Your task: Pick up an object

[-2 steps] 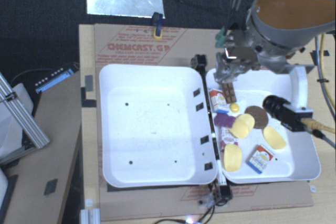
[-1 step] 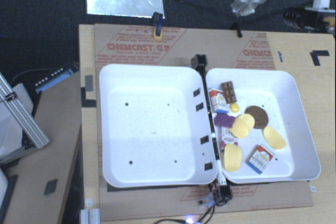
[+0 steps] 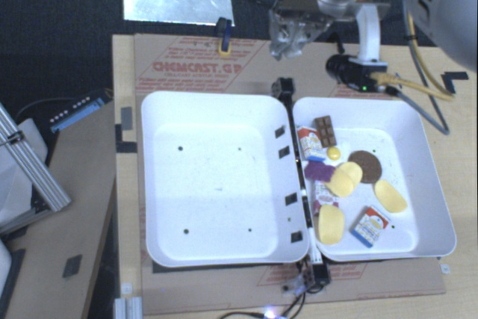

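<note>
The gripper hangs high above the far edge of the tabletop, beyond the back rims of both bins, and nothing shows between its jaws; whether they stand open or closed cannot be told from this angle. The left bin and the right bin sit side by side, touching along their inner walls. All the objects lie in the right bin, crowded toward its left half and well apart from the jaws. A brown chocolate bar lies nearest the back, just beside a red and white packet. Toward the middle sit a brown round disc, a purple piece and a pale yellow piece. Nearer the front lie a yellow oval piece, a yellow block and a small blue and red box.
</note>
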Motion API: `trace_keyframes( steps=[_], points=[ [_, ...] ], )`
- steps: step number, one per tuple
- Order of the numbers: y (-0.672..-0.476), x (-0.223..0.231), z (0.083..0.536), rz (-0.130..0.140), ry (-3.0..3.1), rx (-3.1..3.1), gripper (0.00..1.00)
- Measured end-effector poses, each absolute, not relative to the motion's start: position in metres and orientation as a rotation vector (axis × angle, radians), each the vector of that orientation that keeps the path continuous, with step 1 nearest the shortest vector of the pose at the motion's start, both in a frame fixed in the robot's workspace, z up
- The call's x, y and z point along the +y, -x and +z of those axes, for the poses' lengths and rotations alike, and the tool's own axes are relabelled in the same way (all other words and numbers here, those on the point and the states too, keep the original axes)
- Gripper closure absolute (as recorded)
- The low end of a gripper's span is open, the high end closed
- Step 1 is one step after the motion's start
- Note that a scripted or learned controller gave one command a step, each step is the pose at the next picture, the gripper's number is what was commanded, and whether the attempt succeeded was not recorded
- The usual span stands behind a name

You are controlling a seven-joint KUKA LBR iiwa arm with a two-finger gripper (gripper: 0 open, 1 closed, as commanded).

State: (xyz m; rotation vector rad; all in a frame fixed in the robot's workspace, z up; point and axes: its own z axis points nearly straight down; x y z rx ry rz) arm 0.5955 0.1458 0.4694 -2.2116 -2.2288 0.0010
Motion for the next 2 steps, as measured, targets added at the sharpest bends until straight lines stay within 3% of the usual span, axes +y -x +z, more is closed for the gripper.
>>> trace_keyframes(
  steps=[1, 2],
  points=[
    [-0.639, 0.142, 0.539, -0.013, 2.221, -2.232, 1.00],
    [-0.612, 0.218, 0.401, 0.011, 2.206, -2.228, 1.00]
  ],
)
